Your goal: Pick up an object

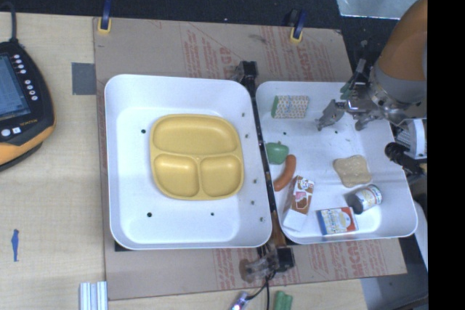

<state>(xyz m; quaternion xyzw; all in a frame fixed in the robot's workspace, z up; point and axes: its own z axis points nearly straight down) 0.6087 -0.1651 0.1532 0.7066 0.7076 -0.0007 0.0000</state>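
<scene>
My gripper [343, 117] hangs over the upper right part of the right bin [320, 143], its two fingers spread apart with nothing between them. Below it lie a tan slice of bread [352, 170], a small can [365, 198], a blue and white carton [336, 221], a brown and white packet [301, 196], a toy hot dog [284, 173] and a green piece [276, 152]. A green and white speckled packet [290, 107] lies to the gripper's left, at the bin's top.
The left bin [131, 156] holds a yellow three-compartment plate [196, 155]. A teach pendant [20, 102] rests at the bench's left edge. Clamps [248, 71] join the two bins at top and bottom.
</scene>
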